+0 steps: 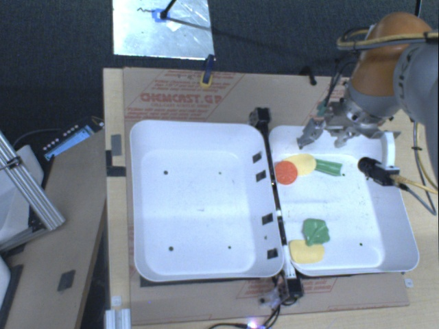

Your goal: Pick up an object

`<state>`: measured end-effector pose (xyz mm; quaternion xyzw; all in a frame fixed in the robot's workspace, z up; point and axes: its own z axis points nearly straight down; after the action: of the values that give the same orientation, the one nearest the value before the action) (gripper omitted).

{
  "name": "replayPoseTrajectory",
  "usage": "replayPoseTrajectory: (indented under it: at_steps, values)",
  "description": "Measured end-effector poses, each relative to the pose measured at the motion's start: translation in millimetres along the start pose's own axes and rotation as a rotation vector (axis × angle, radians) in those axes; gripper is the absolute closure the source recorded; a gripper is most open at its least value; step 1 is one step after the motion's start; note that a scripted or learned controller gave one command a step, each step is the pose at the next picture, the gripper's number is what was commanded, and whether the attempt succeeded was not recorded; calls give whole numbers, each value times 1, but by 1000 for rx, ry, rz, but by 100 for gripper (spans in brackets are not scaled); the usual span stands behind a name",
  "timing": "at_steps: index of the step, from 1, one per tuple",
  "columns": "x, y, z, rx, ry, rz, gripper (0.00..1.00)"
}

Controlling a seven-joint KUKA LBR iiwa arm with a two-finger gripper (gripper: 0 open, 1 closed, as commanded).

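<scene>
The right bin (394,232) holds several small toys: a red round piece (286,173), a yellow piece (302,162) and a green piece (328,167) near its far left, and a green leafy piece (316,231) resting on a yellow piece (306,252) at the near left. My gripper (324,137) hangs above the far edge of that bin, its two fingers spread apart with nothing between them. It sits just beyond the yellow and green pieces.
The left bin (199,197) lies beside the right one, joined by a black clipped divider (269,184). A black cylinder with cable (376,170) juts over the right bin's right side. A silver sheet (162,19) lies at the back.
</scene>
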<state>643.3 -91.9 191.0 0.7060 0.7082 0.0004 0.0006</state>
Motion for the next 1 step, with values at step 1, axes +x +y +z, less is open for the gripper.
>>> replayPoseTrajectory:
  at_steps: [1]
  values:
    - [-53, 3, 110, -3, -1, 5, 0]
